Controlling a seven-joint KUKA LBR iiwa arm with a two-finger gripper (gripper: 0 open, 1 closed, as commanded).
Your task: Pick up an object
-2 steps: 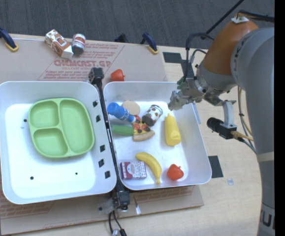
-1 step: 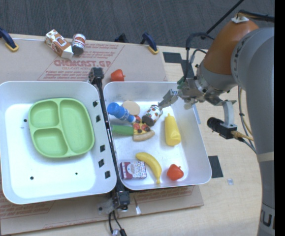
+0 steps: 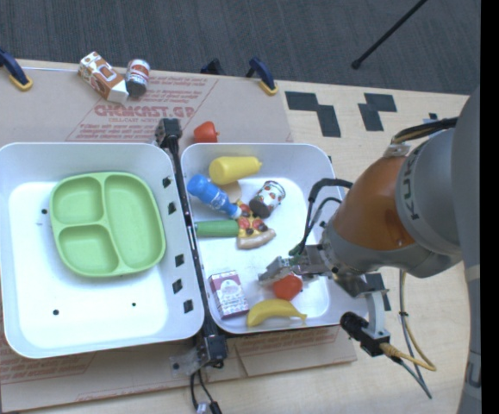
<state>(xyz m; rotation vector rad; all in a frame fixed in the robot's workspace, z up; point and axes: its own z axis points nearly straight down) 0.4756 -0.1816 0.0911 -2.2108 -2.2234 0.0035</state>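
My gripper [image 3: 282, 272] hangs low over the front right part of the right bin [image 3: 318, 158], directly over a small red toy [image 3: 289, 288] and touching or almost touching its top. A yellow banana [image 3: 275, 314] lies just in front of the red toy. To the left of them sits a red-and-white box [image 3: 228, 292]. Farther back in the same bin lie a pizza slice [image 3: 253, 230], a green cucumber [image 3: 216, 228], a blue bottle [image 3: 210, 193], a dark little can [image 3: 268, 197] and a yellow fruit [image 3: 234, 168].
The left bin [image 3: 25, 317] holds a green divided plate [image 3: 107, 222]. Behind the bins, on the cardboard, lie a red piece [image 3: 204, 131], a small carton [image 3: 101, 74] and a can [image 3: 137, 76]. Blue clamps [image 3: 263, 74] grip the back edge.
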